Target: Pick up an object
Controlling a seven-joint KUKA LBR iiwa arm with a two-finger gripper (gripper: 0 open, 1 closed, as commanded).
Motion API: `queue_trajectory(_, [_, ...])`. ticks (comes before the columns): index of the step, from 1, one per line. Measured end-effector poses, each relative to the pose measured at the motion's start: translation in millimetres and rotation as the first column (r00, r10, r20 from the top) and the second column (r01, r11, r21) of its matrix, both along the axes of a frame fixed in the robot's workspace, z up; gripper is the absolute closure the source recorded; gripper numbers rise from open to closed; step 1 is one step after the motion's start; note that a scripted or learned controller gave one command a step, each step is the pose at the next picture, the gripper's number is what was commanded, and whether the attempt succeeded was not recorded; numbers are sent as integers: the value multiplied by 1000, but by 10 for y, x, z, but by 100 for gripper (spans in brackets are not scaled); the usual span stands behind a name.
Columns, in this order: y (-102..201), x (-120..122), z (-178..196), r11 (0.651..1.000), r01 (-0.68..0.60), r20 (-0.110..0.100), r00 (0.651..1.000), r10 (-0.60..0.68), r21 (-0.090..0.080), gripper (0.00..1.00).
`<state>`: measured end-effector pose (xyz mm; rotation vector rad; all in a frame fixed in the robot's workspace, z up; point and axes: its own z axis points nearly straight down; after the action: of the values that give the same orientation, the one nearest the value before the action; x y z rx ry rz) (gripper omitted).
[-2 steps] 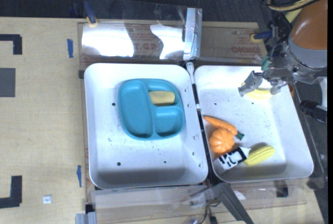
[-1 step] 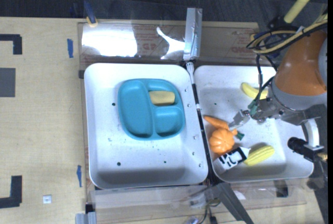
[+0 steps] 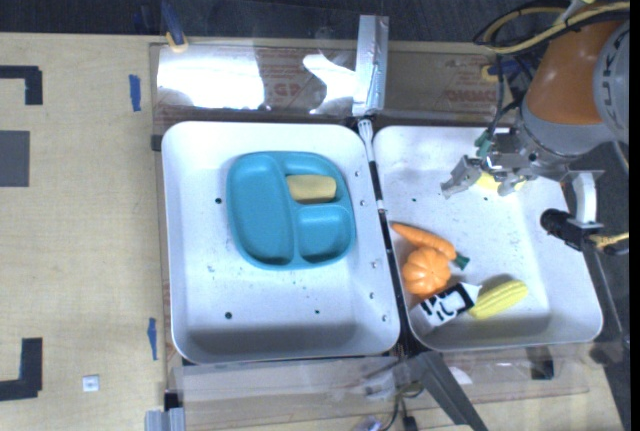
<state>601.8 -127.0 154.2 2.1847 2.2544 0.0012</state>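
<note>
My gripper (image 3: 483,181) hangs over the upper middle of the right bin (image 3: 570,324), its fingers spread open. A small yellow thing (image 3: 487,183) shows between them; I cannot tell whether they touch it. Lower left in that bin lie an orange carrot (image 3: 424,238) and a small orange pumpkin (image 3: 427,270), touching each other. A yellow corn cob (image 3: 498,297) rests near the bin's front, beside a black-and-white tag (image 3: 446,304). The left bin (image 3: 200,299) holds a blue divided plate (image 3: 268,211) with a yellow food piece (image 3: 312,187) in its upper right compartment.
The grey arm with its orange band (image 3: 570,84) comes in from the upper right, with yellow and black cables above it. A shiny clear sheet (image 3: 260,74) and a metal post (image 3: 371,64) stand behind the bins. The wooden bench (image 3: 70,249) stretches to the left.
</note>
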Motion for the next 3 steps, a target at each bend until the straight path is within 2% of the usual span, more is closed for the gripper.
queue_trajectory(1, [329, -642, 3, 986, 167, -6, 986, -167, 2, 0])
queue_trajectory(2, [329, -1202, -667, 970, 244, 3, 970, -244, 3, 0])
queue_trajectory(3, [356, -503, -670, 964, 265, 5, 964, -265, 2, 0])
